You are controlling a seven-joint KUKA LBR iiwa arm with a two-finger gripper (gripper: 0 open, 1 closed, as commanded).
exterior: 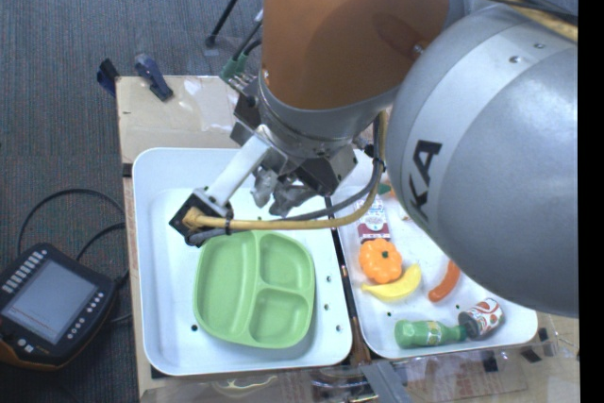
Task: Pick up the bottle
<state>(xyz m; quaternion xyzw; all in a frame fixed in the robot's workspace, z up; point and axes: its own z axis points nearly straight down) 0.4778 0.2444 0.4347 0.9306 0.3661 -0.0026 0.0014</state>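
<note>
Green bottle (429, 332) is seen lying on its side in the right bin (444, 352), close along the near rim, with a can (481, 317) just beside one end and a banana (396, 284) near. The gripper (280, 191) is held over the left bin (151, 278), beyond a green plate (255, 288); whether it is apart or together cannot be told. Bare floor is left along that bin's left wall

Bright, even light washes the white bins (156, 193) pale. The arm (491, 137), looming above and right of the claw (276, 189), is soft-focused; a faint shadow edges the tray (255, 288) below it.
</note>
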